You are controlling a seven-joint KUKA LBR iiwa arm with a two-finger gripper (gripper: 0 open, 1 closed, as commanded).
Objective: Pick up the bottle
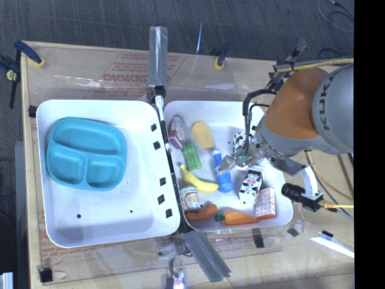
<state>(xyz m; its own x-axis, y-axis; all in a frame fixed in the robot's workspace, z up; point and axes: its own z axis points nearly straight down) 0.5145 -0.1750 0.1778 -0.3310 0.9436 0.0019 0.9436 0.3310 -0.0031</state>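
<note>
Bench w/ two white bins: your gripper hangs in the right bin, fingers spread, unloaded. Blue bottle lies just below-left of the tips. Approach step; next, drop, straddle, close.

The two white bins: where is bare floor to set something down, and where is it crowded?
Free: the left white bin, its floor in front of and right of the blue sectioned plastic tray. Crowded: the right white bin, with the small blue bottle, yellow banana, orange carrot and gripper.

The wooden bench bears two white bins side by side.
</note>
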